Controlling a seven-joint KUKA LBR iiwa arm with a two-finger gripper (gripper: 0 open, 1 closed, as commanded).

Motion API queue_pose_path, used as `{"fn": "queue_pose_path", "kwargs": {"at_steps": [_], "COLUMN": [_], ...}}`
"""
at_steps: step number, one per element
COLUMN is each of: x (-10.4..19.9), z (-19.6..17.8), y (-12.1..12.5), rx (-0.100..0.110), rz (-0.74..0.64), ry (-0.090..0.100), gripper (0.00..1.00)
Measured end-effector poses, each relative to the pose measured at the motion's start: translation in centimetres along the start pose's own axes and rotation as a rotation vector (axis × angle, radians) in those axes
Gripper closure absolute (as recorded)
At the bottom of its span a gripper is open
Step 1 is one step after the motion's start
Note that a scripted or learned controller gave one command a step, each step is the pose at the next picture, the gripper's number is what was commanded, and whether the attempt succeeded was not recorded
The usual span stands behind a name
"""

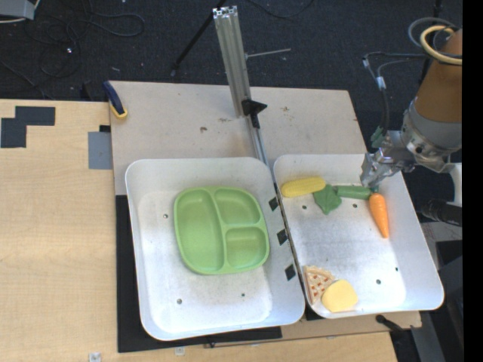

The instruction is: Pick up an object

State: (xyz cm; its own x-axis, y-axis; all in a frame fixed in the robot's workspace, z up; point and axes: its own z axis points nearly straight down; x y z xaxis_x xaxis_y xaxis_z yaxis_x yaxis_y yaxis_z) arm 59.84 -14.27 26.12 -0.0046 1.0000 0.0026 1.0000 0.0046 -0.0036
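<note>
**Nothing lifted yet: the gripper sits low at the far edge of the right bin**

You have the gripper (375, 170) down near the far rim of the right bin (423, 292), just above the top end of the carrot (379, 214) and close to the right end of the green piece (341, 196). Whether it is released or clenched, you cannot tell from this angle; the tip is small and dark against the bin wall. Nothing shows as gripped.

Every candidate lies on the bin floor. The carrot lies lengthwise near the right wall, its tip pointing toward you. The green piece lies just left of it, and the yellow corn (303, 186) touches or nearly touches the green piece's left end. At the near edge, the waffle piece (318, 282) and the yellow round piece (339, 296) sit together, well apart from the arm.

The left bin (151, 292) holds the green divided plate (222, 229), untouched.

So, by my reading, the approach is made, while the grasp and the lift are left. The carrot or the green piece looks the likeliest target.
</note>
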Motion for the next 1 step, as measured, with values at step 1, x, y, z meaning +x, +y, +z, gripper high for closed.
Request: {"fn": "queue_pose_path", "kwargs": {"at_steps": [1], "x": [4.42], "z": [0.93], "y": [0.9], "rx": [0.0], "rz": [0.0], "ry": [-0.001], "gripper": [1.0]}}
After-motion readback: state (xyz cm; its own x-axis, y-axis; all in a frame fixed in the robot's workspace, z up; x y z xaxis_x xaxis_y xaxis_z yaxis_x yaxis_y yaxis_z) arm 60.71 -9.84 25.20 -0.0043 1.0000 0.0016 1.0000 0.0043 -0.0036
